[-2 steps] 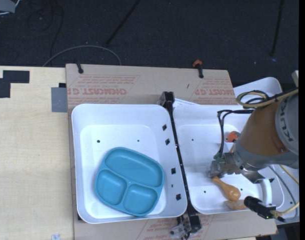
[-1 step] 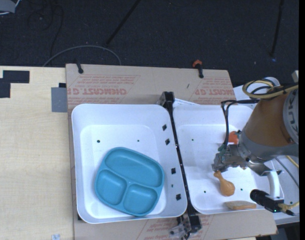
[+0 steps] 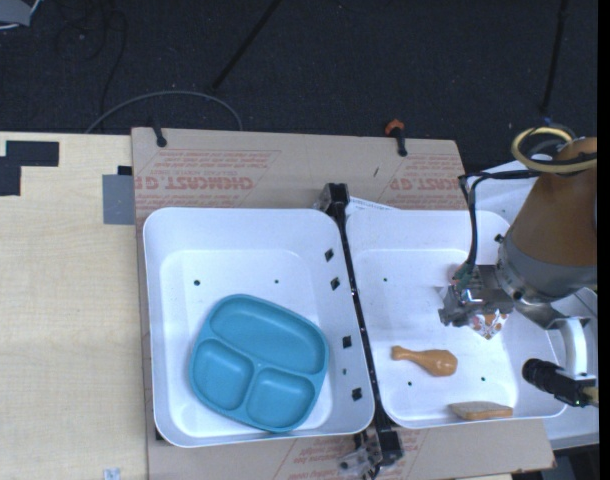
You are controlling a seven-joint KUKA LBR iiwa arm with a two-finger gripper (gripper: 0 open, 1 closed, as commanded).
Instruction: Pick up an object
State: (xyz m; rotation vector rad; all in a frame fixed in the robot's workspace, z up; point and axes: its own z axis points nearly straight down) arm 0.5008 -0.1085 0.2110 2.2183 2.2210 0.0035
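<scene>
Over the right-hand bin (image 3: 425, 268), the tool (image 3: 472, 311) hangs low near the bin's right side, carried by the grey arm (image 3: 550, 233) that enters from the right; whether the tool is open or closed cannot be told, since its tip is small and blurred against something reddish and white beneath it, too unclear to name. Nearest candidate for pickup: a tan drumstick-shaped toy (image 3: 426, 359) lying on the bin floor just below and slightly left of the tool in the camera view, apart from it; its long axis runs roughly left to right, thin end to the left, bulb end to the right. A flat tan block (image 3: 479, 410) lies near the bin's lower edge, also set left to right, farther from the tool. Left-hand bin (image 3: 170, 268): a blue divided plate (image 3: 257, 362), well apart from the tool across the divider. Judged from this layout, the coming move turns on a short shift toward the lower edge, with the tool's closing line set across the toy's long axis.
</scene>
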